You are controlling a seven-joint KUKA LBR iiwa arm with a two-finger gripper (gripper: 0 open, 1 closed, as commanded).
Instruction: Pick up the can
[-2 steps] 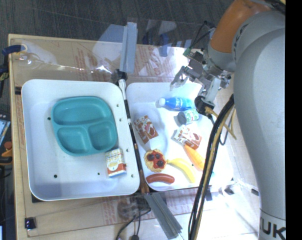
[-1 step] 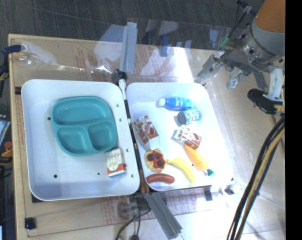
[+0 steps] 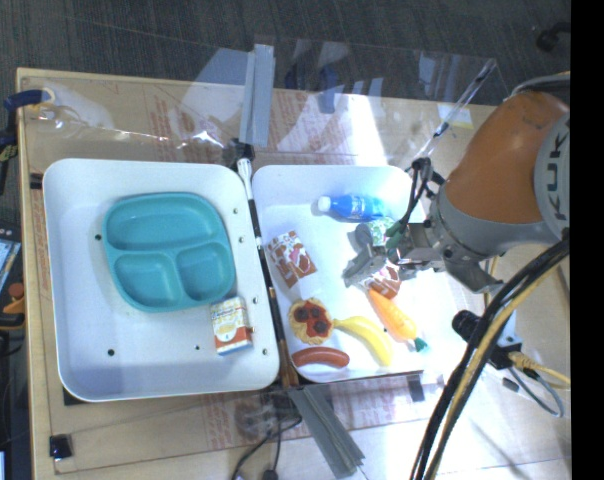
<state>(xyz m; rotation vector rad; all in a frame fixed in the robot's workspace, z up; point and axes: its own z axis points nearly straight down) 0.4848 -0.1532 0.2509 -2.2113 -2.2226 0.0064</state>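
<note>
Locating the can: the can [image 3: 230,325] is judged to be the small cream-and-red item in the left bin [image 3: 62,268], just beside the near right corner of the teal plate [image 3: 167,248].
Gripper position: the gripper [image 3: 374,260] is seen low over the right bin [image 3: 282,183], among the blue bottle [image 3: 350,206], carrot [image 3: 394,318] and banana [image 3: 362,334], well apart from the can.
Gripper state: how wide it stands cannot be told.
Progress: no grasp is shown; the can is not yet lifted.
Remaining: the gripper is to be moved across to the left bin, closed on the can and raised.
</note>
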